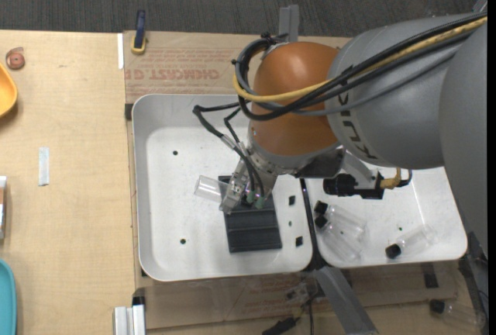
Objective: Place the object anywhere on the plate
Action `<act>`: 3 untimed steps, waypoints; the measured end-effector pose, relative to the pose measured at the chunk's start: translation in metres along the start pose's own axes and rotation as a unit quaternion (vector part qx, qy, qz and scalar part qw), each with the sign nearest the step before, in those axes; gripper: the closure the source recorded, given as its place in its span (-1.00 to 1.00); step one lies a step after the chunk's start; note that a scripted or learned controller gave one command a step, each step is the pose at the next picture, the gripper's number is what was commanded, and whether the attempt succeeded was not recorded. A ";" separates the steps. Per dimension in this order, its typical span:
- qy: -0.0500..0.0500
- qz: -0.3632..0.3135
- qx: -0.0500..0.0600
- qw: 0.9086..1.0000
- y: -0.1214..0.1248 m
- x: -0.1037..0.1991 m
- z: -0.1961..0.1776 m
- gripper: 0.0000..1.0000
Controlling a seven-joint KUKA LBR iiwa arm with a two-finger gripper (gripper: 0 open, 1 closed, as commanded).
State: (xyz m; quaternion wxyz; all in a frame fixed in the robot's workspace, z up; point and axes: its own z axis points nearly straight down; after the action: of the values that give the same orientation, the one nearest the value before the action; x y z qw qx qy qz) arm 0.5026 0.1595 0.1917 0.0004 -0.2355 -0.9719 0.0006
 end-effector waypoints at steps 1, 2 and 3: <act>0.000 -0.037 0.000 0.999 0.042 0.015 -0.030 1.00; -0.001 -0.146 -0.001 0.989 0.095 -0.035 -0.039 1.00; -0.001 -0.152 0.000 0.988 0.077 0.001 -0.040 1.00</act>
State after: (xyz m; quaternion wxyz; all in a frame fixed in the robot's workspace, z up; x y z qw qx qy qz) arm 0.5368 0.2281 0.2312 -0.0001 -0.0854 -0.9963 0.0002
